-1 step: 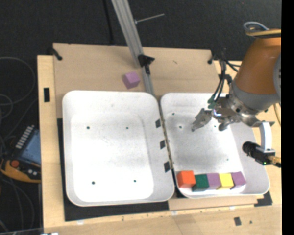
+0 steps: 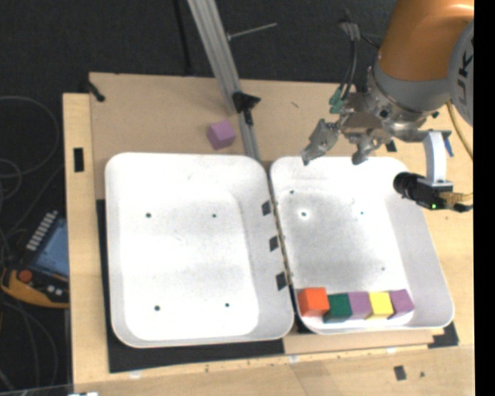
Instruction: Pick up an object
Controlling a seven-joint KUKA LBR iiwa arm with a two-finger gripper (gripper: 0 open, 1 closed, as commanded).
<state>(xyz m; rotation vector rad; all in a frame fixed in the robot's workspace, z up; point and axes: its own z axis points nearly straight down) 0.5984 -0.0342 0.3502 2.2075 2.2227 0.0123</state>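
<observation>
Dark carpet and a mess of cables around a plywood table [image 2: 165, 110], with a handheld controller [image 2: 35, 262] lying on the floor off to the left. Two shallow white bins sit side by side on it, touching down the middle. All I can see in the left bin [image 2: 190, 246] is a few small dark dots. The right bin [image 2: 346, 238] has five little blocks lined up in a tight row along its near edge: orange block [image 2: 314, 300], green block [image 2: 339, 306], purple block [image 2: 360, 304], yellow block [image 2: 381, 304], then a second purple block [image 2: 401, 300], each one touching the next. A stray purple block [image 2: 221, 134] sits on the bare wood behind the left bin, just beside a slanted metal rail [image 2: 214, 40]. The arm [image 2: 421, 40] comes in from the right, and the claw [image 2: 340, 148] hangs over the far edge of the right bin, well apart from that row of blocks. Its fingers [image 2: 316, 145] are spread wide, released, with nothing between them.
</observation>
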